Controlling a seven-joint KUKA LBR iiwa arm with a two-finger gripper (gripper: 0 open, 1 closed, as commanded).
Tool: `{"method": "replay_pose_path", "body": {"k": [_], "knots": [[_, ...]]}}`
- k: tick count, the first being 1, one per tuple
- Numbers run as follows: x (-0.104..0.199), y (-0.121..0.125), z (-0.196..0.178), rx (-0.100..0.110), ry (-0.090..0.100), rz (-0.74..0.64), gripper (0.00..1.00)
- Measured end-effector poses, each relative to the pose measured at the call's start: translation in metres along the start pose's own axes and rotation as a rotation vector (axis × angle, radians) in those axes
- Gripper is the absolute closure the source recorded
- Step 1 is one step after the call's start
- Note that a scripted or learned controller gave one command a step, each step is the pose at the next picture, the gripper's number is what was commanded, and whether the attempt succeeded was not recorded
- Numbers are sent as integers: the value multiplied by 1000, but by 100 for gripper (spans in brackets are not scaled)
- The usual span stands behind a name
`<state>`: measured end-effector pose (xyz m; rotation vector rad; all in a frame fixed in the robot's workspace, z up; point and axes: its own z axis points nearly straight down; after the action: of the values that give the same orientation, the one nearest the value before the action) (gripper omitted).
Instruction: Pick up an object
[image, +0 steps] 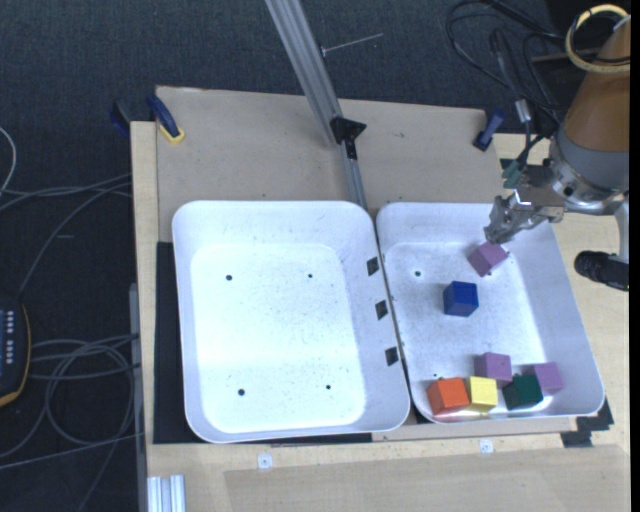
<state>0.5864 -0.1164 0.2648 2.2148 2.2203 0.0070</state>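
A tan bench (260, 140) on dark carpet, with loose cables at its left, carries two white bins: the left bin (272, 318) and the right bin (560, 300). The gripper (505, 226) grips a tilted purple cube (487, 258) near the right bin's far edge. A blue cube (460, 298) sits mid-bin, and small blocks (490, 386) cluster along the near edge.

A pale wooden bench (270, 140) is seen, and two shallow white bins are borne on it side by side: the left bin (190, 300) and the right bin (575, 330), their inner rims touching. Blue clamps (165, 118) are fixed at its far edge.
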Motion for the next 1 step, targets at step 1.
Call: {"method": "replay_pose_path", "body": {"k": [1], "knots": [[46,2,10,8,3,-3,100]]}}
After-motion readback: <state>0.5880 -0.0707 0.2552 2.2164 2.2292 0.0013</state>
